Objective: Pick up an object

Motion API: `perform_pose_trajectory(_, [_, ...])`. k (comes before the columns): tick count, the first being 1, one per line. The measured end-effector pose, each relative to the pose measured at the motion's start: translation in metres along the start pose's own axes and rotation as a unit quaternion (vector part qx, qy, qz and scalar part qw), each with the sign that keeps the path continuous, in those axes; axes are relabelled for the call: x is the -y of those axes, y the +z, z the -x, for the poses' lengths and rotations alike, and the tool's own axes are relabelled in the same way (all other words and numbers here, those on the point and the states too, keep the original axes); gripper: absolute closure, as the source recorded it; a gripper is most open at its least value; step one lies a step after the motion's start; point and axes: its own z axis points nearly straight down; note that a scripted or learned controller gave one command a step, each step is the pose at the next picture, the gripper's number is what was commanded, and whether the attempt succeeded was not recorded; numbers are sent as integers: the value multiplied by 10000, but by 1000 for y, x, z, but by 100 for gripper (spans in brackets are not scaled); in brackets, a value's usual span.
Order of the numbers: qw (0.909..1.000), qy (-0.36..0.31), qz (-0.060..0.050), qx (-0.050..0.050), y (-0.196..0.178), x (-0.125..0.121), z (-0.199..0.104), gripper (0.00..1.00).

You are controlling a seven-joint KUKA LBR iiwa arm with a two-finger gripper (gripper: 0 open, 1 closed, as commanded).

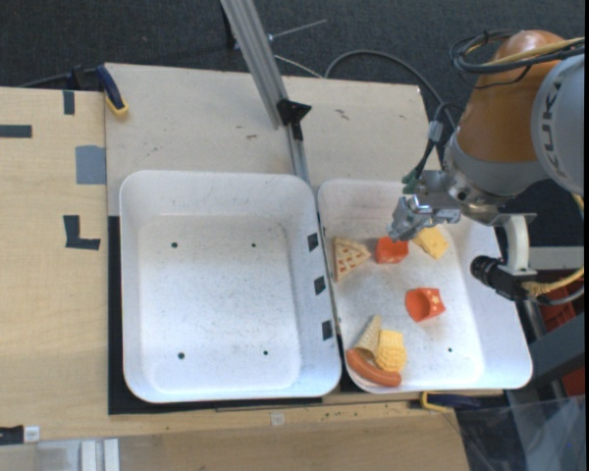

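My fingers (404, 226) hung low over the right bin (501, 356), just above and touching the upper edge of a small orange-red piece (392, 251). From this slanted view I could not tell whether they stood apart or closed, and nothing showed between them, so I would not claim a hold on anything. I judged that piece to be the target, since my wrist was set almost directly over it, with the arm reaching in from the right side of the tabletop (206, 116).

The things sat loosely scattered in that bin, probably because they had been tipped in rather than arranged. The yellow block (433, 242) lay just beside my fingers on the right, close enough that it could get nudged on a descent. The tan wedge (349, 258) lay near the bin's left wall, and the orange cup-like piece (425, 304) sat apart toward the middle. At the front edge a yellow corn-like piece (386, 346) rested touching a red sausage shape (372, 367).

By my count: 2 bins, 1 orange-red piece, 1 yellow block, 1 tan wedge, 1 orange cup-like piece, 1 corn-like piece, 1 sausage shape, so 6 things in the right bin. The left bin (216, 283) showed its bare speckled floor.
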Motion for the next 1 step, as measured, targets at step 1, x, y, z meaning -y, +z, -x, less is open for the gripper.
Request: perform_pose_trajectory(1, [10000, -1, -2, 1, 16, -4, -50, 100])
